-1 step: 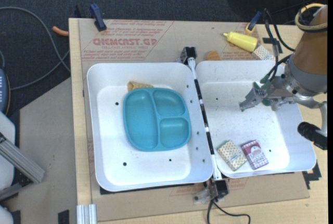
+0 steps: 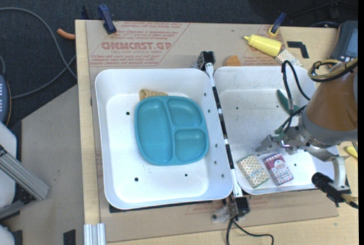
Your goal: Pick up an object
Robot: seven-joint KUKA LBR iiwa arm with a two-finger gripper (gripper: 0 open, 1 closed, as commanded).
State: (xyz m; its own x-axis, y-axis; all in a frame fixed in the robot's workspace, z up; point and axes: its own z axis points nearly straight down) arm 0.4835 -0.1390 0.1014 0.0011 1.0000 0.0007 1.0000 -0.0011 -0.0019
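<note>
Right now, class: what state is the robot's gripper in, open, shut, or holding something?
Gripper: cannot be told; it hangs low in the right bin, just above the small red packet.

A plain teal divided plate (image 2: 170,129) lies in the white left bin (image 2: 114,181).

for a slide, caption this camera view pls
Gripper over right bin near two packets; blue tray in left bin.
</note>
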